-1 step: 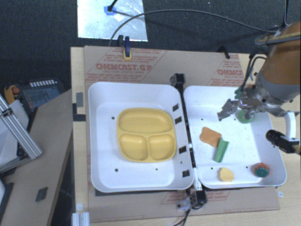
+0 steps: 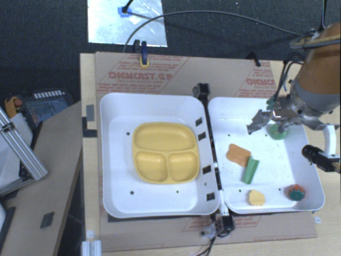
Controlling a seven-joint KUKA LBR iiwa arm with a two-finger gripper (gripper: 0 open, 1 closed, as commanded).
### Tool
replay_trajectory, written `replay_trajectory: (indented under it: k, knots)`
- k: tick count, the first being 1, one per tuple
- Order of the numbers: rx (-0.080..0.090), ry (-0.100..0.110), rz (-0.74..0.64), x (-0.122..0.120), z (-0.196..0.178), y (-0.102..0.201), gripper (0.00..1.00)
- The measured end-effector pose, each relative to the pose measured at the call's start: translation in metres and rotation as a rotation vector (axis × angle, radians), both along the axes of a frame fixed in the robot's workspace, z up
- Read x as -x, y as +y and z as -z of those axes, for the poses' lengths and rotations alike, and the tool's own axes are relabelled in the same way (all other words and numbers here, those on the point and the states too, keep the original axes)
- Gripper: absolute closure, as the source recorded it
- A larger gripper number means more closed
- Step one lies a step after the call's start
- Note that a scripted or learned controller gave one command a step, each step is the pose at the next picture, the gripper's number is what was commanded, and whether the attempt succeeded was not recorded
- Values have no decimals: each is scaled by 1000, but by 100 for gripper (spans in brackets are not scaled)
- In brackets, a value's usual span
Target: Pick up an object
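While it hovers low over the right white bin (image 2: 314,196), the end effector (image 2: 269,120), fingers spread, nears a pale green round object (image 2: 277,132), seemingly to grasp it.

Two shallow white bins sit side by side: one left bin (image 2: 114,143) and one right bin (image 2: 311,183). The left bin holds one yellow plate (image 2: 164,152), which is divided into three compartments. The right bin holds five small loose items: one orange block (image 2: 238,154), one green stick (image 2: 250,170), one pale yellow lump (image 2: 256,198), one round toy (image 2: 295,192) coloured teal and orange-red, and one light green round piece (image 2: 277,131) partly hidden under the arm. One robot arm (image 2: 318,73) reaches over the right bin, carrying one gripper (image 2: 265,120).
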State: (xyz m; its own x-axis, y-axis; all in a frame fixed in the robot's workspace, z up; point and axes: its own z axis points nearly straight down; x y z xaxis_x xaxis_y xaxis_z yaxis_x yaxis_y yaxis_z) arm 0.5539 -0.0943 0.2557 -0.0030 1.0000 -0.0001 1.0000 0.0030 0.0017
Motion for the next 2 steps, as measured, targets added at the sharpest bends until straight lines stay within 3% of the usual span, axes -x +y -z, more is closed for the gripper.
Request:
replay_trajectory:
  k: [2]
  knots:
    - [-1, 5, 2, -5, 116, 6, 0]
